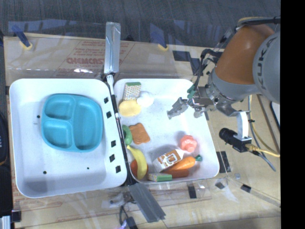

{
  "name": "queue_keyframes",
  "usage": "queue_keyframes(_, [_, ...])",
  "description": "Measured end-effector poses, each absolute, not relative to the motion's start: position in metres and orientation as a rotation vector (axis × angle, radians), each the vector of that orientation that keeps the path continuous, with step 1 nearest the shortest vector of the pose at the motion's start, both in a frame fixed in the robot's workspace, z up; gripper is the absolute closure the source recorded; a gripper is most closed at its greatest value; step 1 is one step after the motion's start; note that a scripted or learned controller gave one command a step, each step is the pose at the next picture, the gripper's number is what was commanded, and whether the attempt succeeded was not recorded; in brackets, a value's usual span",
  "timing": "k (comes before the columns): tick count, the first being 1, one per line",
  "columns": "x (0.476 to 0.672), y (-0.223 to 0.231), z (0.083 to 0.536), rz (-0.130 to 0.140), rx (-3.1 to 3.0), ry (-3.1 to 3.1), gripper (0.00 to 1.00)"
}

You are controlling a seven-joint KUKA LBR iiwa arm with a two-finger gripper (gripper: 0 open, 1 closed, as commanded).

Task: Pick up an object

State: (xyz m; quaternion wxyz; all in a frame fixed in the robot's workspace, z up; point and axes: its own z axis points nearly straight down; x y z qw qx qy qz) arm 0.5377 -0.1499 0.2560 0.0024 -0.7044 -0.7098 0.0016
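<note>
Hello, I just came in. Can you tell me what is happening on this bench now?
A grey robot arm reaches in from the right. Its tool hangs over the right bin, above bare floor, with nothing between its fingers. Toy food lies there: a banana, a carrot, a toast slice. The left bin holds a blue divided plate.

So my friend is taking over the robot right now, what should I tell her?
Gripper: hovering over the right bin, upper right part, with nothing between its fingers. I can't tell if they are open or shut.
Left bin: holds a blue divided plate.
Right bin: toy food. A yellow lemon and a cracker box lie at the top left, a slice of toast in the middle, a banana, carrot and small carton along the bottom, and a peach on the right.
Done: nothing picked up yet.
Left: choose one item, grasp it and lift it.
</note>
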Motion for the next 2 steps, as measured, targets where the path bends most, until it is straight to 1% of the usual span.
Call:
queue_keyframes(1, [0.558,-0.043,0.189,0.009,-2.201,-2.235,0.00])
queue_keyframes(2, [0.536,-0.111,0.141,0.007,-2.182,-2.254,0.00])
